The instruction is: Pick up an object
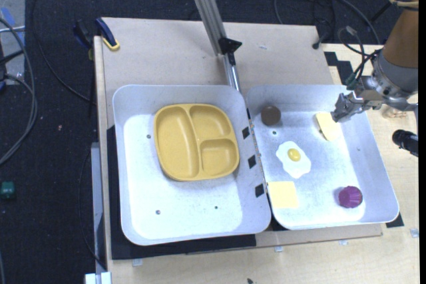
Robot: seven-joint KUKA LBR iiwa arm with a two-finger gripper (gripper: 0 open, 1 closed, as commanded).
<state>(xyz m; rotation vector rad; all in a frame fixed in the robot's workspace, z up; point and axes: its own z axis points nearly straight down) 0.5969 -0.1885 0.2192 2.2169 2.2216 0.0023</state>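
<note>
The gripper [341,110] hovers at the upper right end of a pale yellow wedge [326,126] (grip state unclear), its long axis running toward the fried egg [293,158].

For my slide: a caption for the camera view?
Gripper beside pale yellow wedge in right white bin; yellow divided plate in left.
</note>
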